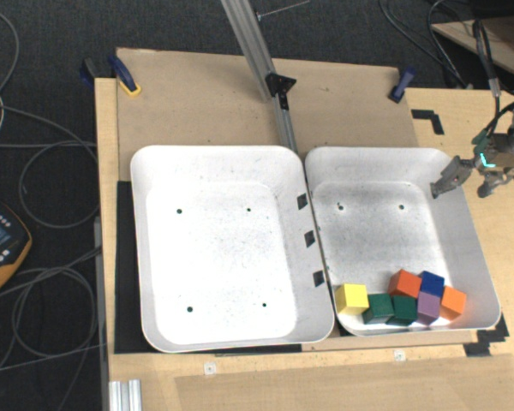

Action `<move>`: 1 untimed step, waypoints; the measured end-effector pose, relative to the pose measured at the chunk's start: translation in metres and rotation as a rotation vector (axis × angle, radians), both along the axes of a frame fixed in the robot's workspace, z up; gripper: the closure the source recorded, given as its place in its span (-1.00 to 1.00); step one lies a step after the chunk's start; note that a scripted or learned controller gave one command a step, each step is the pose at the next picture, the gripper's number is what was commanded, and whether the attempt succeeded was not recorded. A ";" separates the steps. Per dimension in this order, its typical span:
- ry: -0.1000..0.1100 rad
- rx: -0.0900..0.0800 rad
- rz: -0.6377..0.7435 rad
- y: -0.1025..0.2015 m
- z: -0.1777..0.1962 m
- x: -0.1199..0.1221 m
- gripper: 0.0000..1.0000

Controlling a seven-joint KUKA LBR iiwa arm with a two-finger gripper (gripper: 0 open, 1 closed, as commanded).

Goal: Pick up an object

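Note:
Several small blocks huddle in the right bin's (368, 229) near corner: a yellow block (353, 297), a green block (380, 307) with a second green one beside it, an orange block (405, 282), a blue block (431, 282), a purple block (429, 304) and another orange block (453, 300). My gripper (469, 179) hangs at the bin's far right edge, well away from the blocks. Its two fingers are spread apart with nothing between them.
The left bin (218, 247) lies beside the right one. A slanted metal pole (257, 50) rises from the bench behind the bins. Blue clamps (124, 74) sit at the board's far corners. Cables lie on the floor at left.

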State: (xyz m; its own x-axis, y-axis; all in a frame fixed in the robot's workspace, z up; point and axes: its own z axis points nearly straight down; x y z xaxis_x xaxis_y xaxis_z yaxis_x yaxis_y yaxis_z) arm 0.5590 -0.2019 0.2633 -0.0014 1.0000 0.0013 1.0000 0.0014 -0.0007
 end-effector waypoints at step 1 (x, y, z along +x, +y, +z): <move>0.006 0.001 -0.001 -0.005 -0.061 0.003 -1.00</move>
